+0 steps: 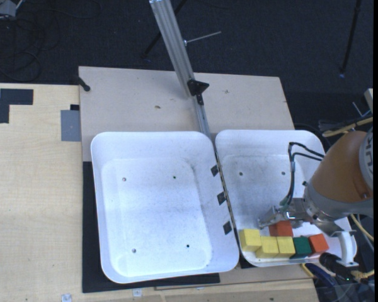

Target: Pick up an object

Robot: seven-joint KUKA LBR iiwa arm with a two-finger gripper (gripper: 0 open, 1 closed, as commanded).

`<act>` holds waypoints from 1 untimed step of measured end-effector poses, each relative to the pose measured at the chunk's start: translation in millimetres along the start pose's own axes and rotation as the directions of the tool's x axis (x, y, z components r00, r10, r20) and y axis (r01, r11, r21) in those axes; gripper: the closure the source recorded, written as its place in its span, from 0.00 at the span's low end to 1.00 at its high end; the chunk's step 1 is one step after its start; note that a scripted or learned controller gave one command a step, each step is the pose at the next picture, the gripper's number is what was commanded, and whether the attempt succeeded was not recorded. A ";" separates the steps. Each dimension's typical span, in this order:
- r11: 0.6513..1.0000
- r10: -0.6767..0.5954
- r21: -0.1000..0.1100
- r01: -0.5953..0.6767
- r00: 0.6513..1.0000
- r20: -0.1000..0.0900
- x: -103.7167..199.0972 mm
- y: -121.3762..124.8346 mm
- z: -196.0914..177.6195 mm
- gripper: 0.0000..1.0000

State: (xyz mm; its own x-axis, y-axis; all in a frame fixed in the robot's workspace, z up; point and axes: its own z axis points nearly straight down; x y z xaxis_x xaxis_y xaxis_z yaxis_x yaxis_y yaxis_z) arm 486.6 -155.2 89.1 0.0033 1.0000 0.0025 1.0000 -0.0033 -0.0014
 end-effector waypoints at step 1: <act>1.000 0.004 -0.001 -0.004 1.000 0.000 0.3 0.7 -12.6 1.00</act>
State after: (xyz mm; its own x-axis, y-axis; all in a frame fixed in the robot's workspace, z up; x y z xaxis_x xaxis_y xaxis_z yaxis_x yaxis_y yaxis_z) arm 487.4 -155.0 101.7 0.0072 1.0000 0.0025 1.0000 -0.0072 -0.0006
